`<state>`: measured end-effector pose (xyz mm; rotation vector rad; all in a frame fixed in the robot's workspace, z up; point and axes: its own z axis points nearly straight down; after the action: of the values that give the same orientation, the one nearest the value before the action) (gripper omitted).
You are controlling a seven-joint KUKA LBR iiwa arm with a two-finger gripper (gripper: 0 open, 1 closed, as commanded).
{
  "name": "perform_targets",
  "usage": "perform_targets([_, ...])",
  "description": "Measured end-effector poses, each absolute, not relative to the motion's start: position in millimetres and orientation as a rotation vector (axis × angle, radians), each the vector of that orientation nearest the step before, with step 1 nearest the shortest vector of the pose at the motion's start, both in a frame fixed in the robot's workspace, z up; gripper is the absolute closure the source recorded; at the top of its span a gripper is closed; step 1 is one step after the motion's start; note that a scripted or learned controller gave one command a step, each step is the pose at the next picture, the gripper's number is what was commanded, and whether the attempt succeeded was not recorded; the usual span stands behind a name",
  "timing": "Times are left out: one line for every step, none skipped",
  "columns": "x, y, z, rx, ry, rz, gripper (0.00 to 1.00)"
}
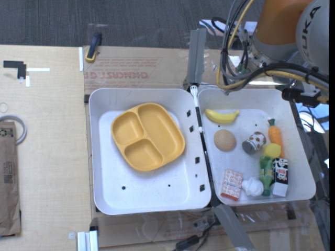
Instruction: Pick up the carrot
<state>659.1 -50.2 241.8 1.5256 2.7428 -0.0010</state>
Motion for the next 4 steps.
perform_targets([656.0,-115.0,262.9,1.364,2.825,-0.002,1.0])
perform_targets([653.6,-137.0,315.8,1.192,2.902,-0.002,1.0])
perform_targets([642.0,-173.8,314.9,1.043,2.96,-0.003,1.0])
perform_targets([642.0,-173.5,314.9,1.043,2.96,-0.002,0.0])
